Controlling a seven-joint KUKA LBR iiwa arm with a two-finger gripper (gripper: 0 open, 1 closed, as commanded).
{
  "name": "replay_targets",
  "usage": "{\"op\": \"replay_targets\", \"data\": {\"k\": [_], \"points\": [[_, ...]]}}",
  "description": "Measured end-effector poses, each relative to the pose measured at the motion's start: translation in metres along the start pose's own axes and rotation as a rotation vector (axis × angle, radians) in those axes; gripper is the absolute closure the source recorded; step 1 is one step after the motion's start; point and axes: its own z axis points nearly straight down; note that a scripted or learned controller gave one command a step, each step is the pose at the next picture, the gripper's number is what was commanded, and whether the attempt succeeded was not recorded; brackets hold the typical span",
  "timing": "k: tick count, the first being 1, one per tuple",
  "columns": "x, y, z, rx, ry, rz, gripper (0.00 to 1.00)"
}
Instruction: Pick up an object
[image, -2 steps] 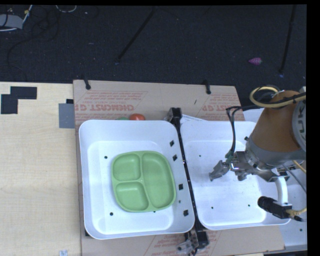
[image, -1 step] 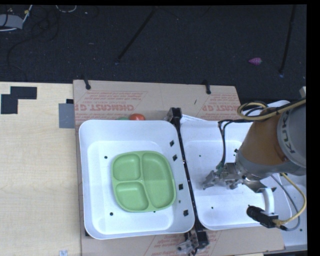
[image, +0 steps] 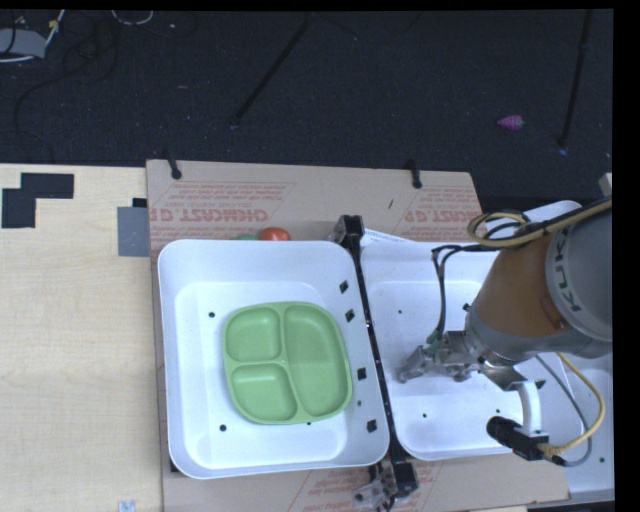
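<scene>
**Gripper (image: 412, 368) low in the right bin (image: 420, 290), plate (image: 287, 362) in the left bin (image: 190, 400)**

Gripper and wrist sit over the white floor of the right bin, left of its middle, pointing toward the black divider (image: 365, 330) between the bins. The metal end is small, grey and blurred against the white. Whether it is open or closed cannot be told, nor whether it has hold of anything. The arm (image: 525, 300) comes in from the right, and its brown-orange band and grey body cover much of that bin's right half. What lies under it is hidden.

The green plate, with three compartments, lies flat in the middle of the left bin, well apart from the gripper and on the far side of the divider.

A red thing (image: 273, 235) peeks over the far rim of the left bin, with a speck of green just to its left. The rim cuts off its lower part, so its shape is unclear. It lies against the cardboard (image: 300, 205) under the bins. A small purple thing (image: 511, 122) lies on the dark floor beyond, too small to make out.
</scene>
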Motion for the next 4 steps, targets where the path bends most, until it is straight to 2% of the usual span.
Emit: {"op": "replay_targets", "data": {"k": [1,2,4], "points": [[-0.001,0.0,-0.012,-0.002,0.0,0.007,1.0],[0.006,0.005,-0.059,-0.006,-0.001,-0.001,1.0],[0.0,0.003,-0.145,-0.006,-0.002,-0.001,1.0]]}}
